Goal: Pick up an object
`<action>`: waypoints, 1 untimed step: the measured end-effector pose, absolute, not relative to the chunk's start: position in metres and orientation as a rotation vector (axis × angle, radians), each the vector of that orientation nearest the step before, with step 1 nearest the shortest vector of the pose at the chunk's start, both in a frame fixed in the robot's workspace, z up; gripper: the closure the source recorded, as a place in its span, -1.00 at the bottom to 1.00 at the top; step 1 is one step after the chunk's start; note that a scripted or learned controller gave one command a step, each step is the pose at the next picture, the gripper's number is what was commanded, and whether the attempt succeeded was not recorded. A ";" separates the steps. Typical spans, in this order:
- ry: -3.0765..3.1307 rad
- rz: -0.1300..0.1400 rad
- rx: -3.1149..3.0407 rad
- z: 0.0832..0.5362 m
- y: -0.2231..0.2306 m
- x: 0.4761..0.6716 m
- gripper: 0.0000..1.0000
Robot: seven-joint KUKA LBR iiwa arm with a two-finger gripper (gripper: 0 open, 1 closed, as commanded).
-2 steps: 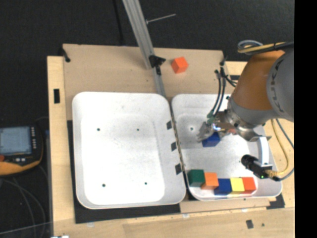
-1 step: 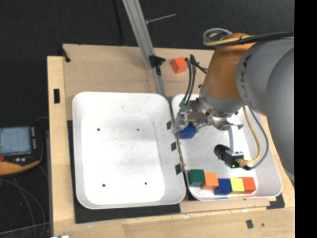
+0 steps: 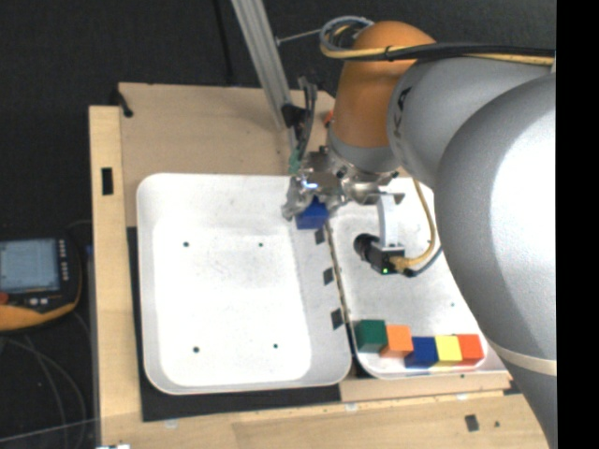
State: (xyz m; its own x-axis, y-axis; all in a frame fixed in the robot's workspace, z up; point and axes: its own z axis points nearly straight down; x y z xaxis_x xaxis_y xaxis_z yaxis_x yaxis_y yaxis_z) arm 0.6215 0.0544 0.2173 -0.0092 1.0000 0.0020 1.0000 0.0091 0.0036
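The claw [image 3: 314, 204] hangs over the seam between the two bins, closed on a blue block [image 3: 312, 216] held above the left bin's [image 3: 225, 279] right rim. In the right bin [image 3: 421, 279], green [image 3: 371, 334], orange [image 3: 400, 339], blue, yellow and orange blocks line the near edge.
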 end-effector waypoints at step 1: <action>2.224 -0.001 2.216 0.195 0.075 0.656 1.00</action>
